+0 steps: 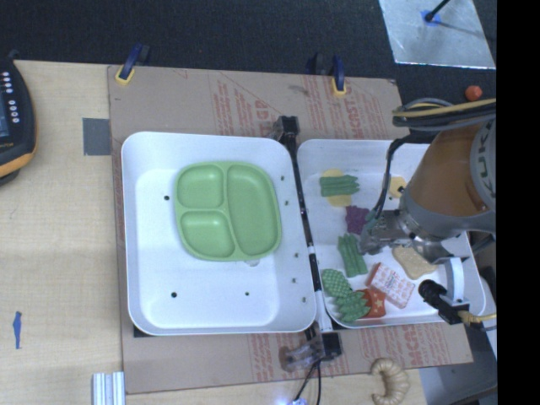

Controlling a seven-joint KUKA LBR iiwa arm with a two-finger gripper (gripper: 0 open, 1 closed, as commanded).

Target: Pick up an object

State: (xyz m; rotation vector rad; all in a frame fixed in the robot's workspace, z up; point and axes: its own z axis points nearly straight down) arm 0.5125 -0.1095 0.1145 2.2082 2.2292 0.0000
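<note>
Low in the right bin (314, 154), the gripper (371, 245) touches a green toy (351, 255); finger state cannot be told.

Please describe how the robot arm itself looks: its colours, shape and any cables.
The arm is thick and rounded, with a broad orange band above a grey wrist. A dark cable curves along its left side. The gripper is small, grey and metallic.

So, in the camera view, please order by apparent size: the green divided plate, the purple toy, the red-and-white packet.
1. green divided plate, clearly largest.
2. red-and-white packet.
3. purple toy, which looks slightly smaller than the packet, though the gripper partly covers it, so this is uncertain.
</note>
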